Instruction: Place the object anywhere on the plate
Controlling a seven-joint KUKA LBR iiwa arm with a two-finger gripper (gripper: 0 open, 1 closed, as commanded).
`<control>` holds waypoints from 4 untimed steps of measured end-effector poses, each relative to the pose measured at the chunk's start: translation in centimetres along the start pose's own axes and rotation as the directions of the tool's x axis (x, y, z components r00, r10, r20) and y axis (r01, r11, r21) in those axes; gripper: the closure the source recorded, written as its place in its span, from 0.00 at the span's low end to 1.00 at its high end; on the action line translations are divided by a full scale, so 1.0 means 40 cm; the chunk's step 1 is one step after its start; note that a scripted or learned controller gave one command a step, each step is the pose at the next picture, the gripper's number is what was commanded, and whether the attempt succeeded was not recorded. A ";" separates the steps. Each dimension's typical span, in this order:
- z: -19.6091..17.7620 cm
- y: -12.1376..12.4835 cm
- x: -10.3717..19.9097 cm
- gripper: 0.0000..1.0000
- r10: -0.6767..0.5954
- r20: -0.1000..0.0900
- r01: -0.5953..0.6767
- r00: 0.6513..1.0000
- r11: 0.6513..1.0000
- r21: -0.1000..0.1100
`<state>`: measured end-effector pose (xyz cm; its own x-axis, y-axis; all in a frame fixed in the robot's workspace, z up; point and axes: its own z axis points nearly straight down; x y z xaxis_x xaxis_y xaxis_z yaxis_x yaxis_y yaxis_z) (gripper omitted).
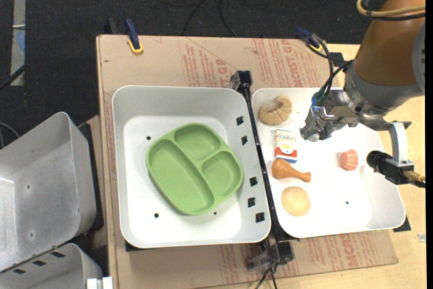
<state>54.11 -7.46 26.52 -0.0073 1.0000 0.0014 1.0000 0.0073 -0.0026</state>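
A green divided plate [195, 167] lies in the left white bin [135, 105], tilted diagonally. In the right bin [379, 210] lie a tan croissant [275, 110], a small white carton with red and blue print [286, 144], an orange chicken drumstick [291, 172], a pale round bun [295, 200] and a pink cupcake-shaped piece [349, 159]. My gripper [314, 131] hangs over the right bin, just right of the carton and below the croissant. Nothing shows between its fingers.
A black divider with clips [257, 145] runs between the two bins. Blue and yellow clamps [134, 39] hold the cardboard bench top at the back. A grey container [40, 193] sits off the bench at the left.
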 end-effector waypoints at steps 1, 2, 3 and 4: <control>0.032 -0.005 0.125 1.00 0.001 0.001 -0.001 1.000 1.000 -0.001; 0.053 -0.026 0.231 1.00 0.000 0.000 0.000 1.000 1.000 0.000; 0.074 -0.074 0.340 1.00 0.001 0.001 -0.001 1.000 1.000 0.001; 0.058 -0.109 0.485 1.00 -0.002 0.000 0.002 1.000 1.000 -0.002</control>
<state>49.61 11.91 24.22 -0.0096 1.0000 0.0017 1.0000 0.0096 -0.0006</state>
